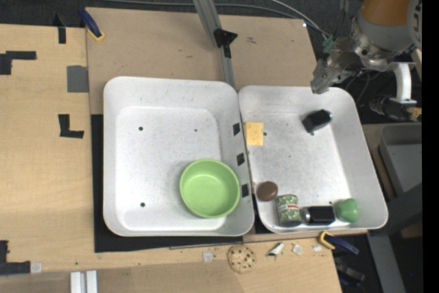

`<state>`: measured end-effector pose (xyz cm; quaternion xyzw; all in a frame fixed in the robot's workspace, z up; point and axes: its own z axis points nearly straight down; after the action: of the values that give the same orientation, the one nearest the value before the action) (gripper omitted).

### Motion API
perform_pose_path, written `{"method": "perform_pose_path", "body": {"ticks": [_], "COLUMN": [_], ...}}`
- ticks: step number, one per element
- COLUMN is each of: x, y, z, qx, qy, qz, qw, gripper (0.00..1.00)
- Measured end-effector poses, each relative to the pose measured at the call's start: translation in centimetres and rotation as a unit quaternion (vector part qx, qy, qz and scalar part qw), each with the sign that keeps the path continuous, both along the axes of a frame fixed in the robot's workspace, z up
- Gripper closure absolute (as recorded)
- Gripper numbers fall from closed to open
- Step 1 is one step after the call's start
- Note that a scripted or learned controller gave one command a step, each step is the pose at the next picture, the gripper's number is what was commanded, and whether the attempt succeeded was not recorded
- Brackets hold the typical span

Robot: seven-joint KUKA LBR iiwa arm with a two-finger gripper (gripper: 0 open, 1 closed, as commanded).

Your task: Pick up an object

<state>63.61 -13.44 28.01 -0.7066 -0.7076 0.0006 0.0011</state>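
Gripper point(322, 84) poised over the right bin's point(367, 147) far rim, above a small black object point(317, 121); finger state seemingly impossible to tell.

Both bins are white with fine dark speckles: the left bin point(123, 147) holds a light green bowl point(209, 188), and the right bin point(357, 147) holds a pale yellow square point(254, 134), a black block point(317, 121) farther right, and along the near edge a brown disc point(266, 190), a green-labelled can point(287, 210), a black bar point(319, 215) and a bright green ball point(348, 210). The bench point(41, 168) is tan with black tape marks.
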Motion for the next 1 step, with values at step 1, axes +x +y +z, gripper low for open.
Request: {"method": "perform_pose_path", "body": {"ticks": [1], "x": [0.00], "y": [0.00], "z": [0.00], "qx": [0.0000], "qy": [0.000], "qz": [0.000], "qw": [1.0000], "gripper": [0.00]}}
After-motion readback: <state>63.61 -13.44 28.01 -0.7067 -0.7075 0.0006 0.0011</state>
